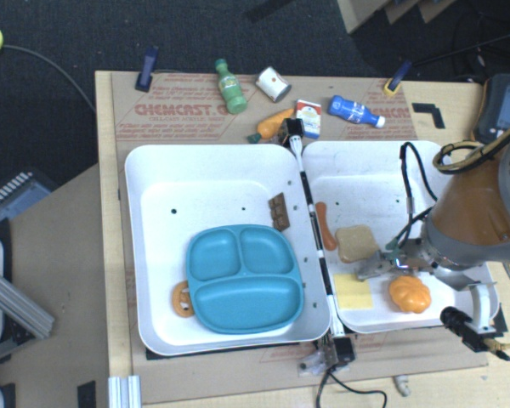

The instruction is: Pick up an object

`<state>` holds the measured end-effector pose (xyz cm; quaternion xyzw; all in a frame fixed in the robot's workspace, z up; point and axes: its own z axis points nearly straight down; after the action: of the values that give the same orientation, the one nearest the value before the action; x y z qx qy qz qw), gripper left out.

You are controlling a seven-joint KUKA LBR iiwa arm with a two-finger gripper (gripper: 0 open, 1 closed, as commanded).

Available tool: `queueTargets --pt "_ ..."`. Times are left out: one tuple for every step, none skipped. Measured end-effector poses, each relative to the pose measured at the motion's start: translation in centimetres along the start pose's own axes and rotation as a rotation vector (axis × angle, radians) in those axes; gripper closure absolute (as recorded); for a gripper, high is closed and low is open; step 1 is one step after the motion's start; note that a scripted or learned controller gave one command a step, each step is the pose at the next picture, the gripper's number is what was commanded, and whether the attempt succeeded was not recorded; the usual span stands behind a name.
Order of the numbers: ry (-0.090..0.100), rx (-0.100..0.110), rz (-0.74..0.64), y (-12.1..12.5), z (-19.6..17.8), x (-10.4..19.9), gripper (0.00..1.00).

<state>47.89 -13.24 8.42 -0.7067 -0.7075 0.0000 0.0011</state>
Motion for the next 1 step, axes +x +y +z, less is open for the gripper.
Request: queueTargets --pt "-0.001 -0.002 0.0 3.96 -0.02 3.28 0.0"
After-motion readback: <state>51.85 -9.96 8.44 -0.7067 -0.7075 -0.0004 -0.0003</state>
